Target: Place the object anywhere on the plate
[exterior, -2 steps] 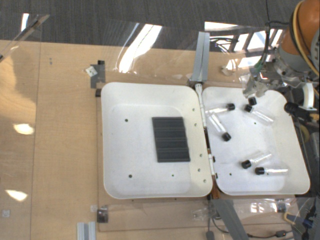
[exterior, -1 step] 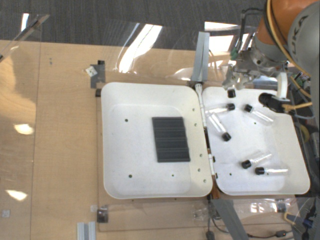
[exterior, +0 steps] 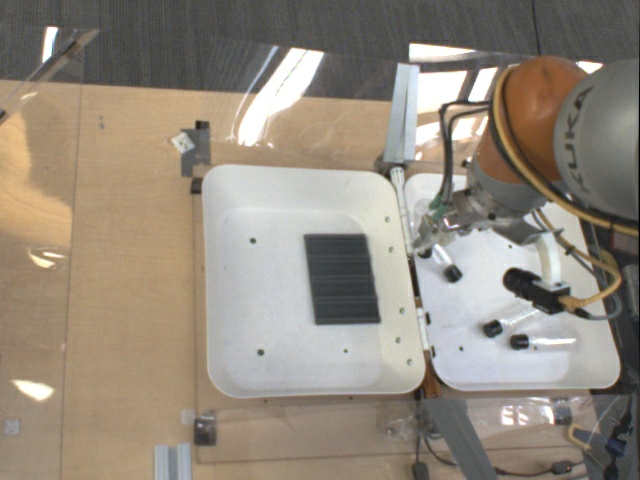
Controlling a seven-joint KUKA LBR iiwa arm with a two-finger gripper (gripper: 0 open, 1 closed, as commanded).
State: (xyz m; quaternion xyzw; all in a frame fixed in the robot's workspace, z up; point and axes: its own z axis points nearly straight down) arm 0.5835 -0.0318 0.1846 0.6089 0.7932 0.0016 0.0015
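Observation:
A dark grey ribbed plate (exterior: pixel 342 279) lies flat in the middle of the left bin (exterior: pixel 240 358). My gripper (exterior: pixel 434 232) hangs low over the far left corner of the right bin (exterior: pixel 600 373), close to the divider between the bins. Just below it a small clear tube with a black cap (exterior: pixel 449 269) lies on the bin floor. Two more black-capped tubes (exterior: pixel 493 327) (exterior: pixel 522 342) rest nearer the bin's front. The wrist hides the gripper's tips.
The arm's grey body and orange band (exterior: pixel 535 98) cover the right bin's far right corner. A metal post (exterior: pixel 403 108) stands behind the gap between the bins. Bare wooden bench (exterior: pixel 100 268) stretches away to the left.

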